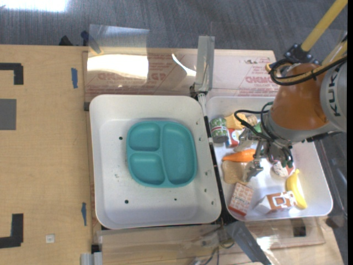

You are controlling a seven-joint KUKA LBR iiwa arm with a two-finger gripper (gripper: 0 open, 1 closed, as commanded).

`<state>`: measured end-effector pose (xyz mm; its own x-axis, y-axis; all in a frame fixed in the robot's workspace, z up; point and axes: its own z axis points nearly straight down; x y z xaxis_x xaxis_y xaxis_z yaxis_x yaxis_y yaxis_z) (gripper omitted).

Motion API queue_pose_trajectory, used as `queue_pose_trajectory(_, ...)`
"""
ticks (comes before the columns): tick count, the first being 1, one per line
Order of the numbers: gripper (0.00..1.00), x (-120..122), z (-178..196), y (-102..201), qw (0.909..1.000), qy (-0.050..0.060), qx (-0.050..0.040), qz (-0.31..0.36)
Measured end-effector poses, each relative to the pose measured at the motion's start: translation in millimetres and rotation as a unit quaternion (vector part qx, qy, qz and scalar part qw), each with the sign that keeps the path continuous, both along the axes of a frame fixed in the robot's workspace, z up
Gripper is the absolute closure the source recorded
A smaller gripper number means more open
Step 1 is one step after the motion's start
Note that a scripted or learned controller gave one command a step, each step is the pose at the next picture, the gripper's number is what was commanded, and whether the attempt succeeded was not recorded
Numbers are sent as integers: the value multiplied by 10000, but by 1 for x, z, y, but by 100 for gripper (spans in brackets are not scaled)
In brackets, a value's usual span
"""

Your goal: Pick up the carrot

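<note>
Carrot: a small orange toy carrot (238, 157) is lying in the right white bin (322, 173), above a tan bread slice (234, 171).
Gripper: the metal two-finger gripper (259, 160) is being held at the carrot's right end; finger spread cannot be told.
Neighbours: a yellow banana (298, 188) is lying near the right wall.
Left white bin (105, 164): a teal divided plate (162, 153) is resting inside.

Grey carpet (165, 7) spans twelve o'clock, glare at eleven. A brown board (41, 148) with black marks fills nine o'clock.
</note>
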<state>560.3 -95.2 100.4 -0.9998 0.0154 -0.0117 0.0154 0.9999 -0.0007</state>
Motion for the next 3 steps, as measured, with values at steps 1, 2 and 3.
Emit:
queue_pose_trajectory(1, 0, 13, -6, 2, 9998, -6, -4, -175)
queue_pose_trajectory(2, 0, 41, -6, 2, 9998, -12, -1, -196)
queue_pose_trajectory(3, 100, 47, 9, 4, 9997, -129, -9, -186)
